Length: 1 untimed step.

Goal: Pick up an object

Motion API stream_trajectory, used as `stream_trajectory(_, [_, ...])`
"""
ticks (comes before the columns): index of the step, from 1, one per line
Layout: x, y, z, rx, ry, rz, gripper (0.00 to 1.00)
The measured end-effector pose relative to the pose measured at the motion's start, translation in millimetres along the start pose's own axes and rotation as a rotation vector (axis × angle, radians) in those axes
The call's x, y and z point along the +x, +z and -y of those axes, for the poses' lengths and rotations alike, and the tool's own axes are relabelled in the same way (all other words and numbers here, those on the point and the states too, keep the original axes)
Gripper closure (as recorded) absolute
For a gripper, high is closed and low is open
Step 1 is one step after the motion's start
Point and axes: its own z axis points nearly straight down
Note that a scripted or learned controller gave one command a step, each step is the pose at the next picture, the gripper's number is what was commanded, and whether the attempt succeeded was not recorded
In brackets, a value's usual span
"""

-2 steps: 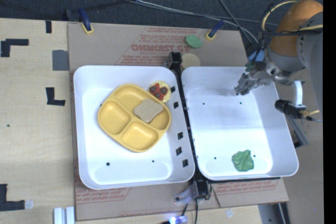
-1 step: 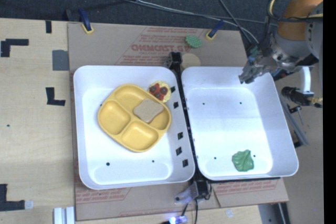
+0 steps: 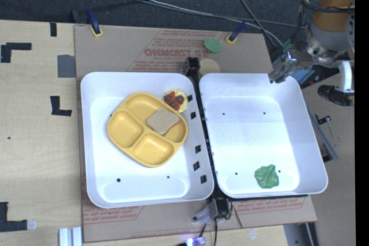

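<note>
A green leaf-shaped piece (image 3: 267, 176) lies in the right bin (image 3: 253, 129), near its front right corner. In the left bin (image 3: 95, 141) sits a yellow divided plate (image 3: 147, 129) with a tan slice of bread (image 3: 162, 121) on it. A small red-and-yellow food piece (image 3: 176, 99) rests at the plate's far right rim. My gripper (image 3: 279, 74) hangs above the right bin's far right corner, well away from all of these, with nothing seen between its fingers.
A small green object (image 3: 212, 45) lies on the cardboard behind the bins. Blue-and-yellow clamps (image 3: 94, 24) hold the cardboard's back edge. Cables run across the dark backdrop, and black clips line the seam between the bins (image 3: 198, 141).
</note>
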Motion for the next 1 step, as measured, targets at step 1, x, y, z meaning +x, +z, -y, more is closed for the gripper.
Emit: stream_trajectory(1, [0.5, -25.8, -0.9, 0.002, 0.000, 0.000, 1.00])
